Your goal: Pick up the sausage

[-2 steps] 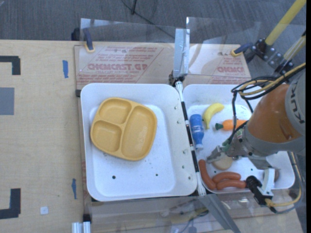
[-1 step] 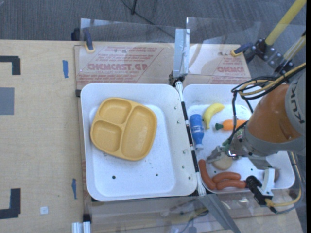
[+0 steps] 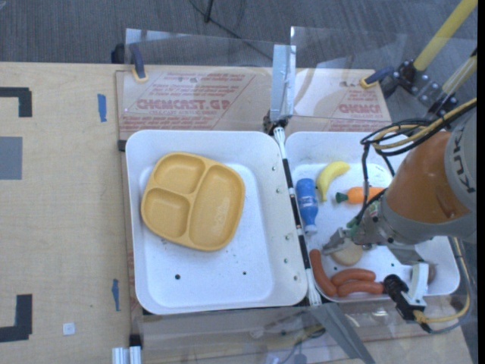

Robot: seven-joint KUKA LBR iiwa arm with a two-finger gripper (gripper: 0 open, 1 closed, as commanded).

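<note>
Tool (image 3: 342, 239) hovers just above the sausage (image 3: 342, 279); its opening cannot be told. Sausage lies at the near edge of the right bin (image 3: 447, 279), beside a pale round piece (image 3: 347, 255). Good practice: descend vertically, straddling the links across their width.

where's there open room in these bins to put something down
Left bin: bare floor in front of and right of the yellow divided plate. Right bin is crowded: blue bottle, banana, carrot, sausage and the gripper over its middle.
</note>
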